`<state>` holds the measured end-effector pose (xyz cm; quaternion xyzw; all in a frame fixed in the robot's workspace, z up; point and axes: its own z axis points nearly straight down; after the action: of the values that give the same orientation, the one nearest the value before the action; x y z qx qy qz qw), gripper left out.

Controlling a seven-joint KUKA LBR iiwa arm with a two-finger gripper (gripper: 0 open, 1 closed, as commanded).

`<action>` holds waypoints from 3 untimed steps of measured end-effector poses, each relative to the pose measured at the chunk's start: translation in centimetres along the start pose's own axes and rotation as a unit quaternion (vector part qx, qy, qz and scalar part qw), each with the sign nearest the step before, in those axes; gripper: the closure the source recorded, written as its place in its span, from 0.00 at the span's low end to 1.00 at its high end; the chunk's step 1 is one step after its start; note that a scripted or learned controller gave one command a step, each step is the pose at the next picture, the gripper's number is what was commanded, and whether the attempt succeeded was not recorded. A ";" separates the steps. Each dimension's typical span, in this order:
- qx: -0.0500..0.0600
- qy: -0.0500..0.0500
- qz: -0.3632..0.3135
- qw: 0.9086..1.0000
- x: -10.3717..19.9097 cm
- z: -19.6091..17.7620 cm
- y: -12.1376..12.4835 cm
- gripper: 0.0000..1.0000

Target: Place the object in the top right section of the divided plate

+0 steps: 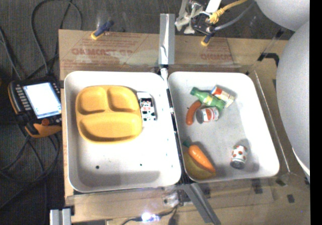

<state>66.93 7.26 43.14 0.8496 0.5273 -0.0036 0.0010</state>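
Note:
The yellow divided plate (108, 114) lies in the left bin (121, 168), with its top right section (123, 98) near the bin's middle. A small white packet with black and red print (146, 108) lies flat against the plate's right rim, outside it. My gripper (193, 20) hangs high over the bench's far edge, beyond both bins and above the divider between them. Nothing can be made out in it.
The right bin (261, 118) holds a green bottle (205, 98), a striped can (223, 94), a red sausage (191, 113), a small tin (208, 115), a carrot (200, 155) on a yellow piece (200, 170), and a red-dotted cup (239, 154). A tablet (40, 100) lies left of the bins.

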 end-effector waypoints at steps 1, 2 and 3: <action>0.001 0.000 -0.015 1.000 -6.3 8.3 3.1 1.00; 0.001 0.001 -0.028 1.000 -4.0 0.1 2.0 1.00; 0.002 0.001 -0.064 0.998 -9.3 15.5 0.7 1.00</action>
<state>63.40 -1.46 27.67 0.8139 0.5810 -0.0036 -0.0016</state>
